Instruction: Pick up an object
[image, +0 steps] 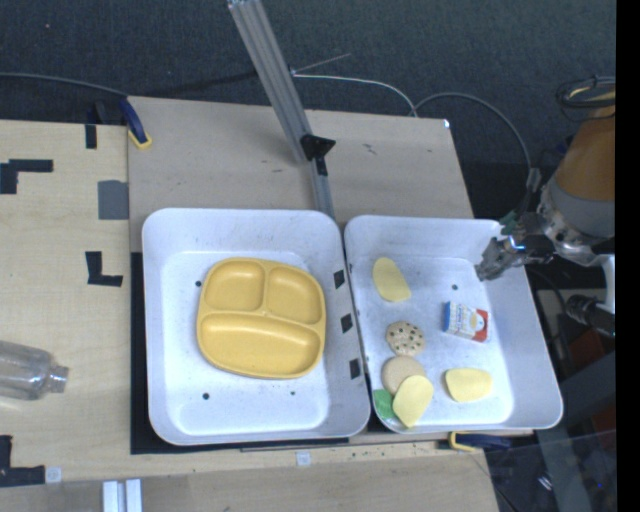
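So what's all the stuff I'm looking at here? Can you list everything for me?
bins: two, white, side by side on the bench
plate: one, yellow, three sections, in the left bin
yellow pieces: three, pale yellow, right bin; one near its top left, one at its bottom right, one at the bottom overlapping a green piece
green piece: one, green, bottom left corner of the right bin
cookie: one, tan with dark spots, middle left of the right bin
round piece: one, beige, just below the cookie
packet: one, white, red and blue, right part of the right bin
bottle: one, clear, on the bench at far left
arm: one, grey with orange band, at right
gripper: one, dark, over the right bin's upper right edge
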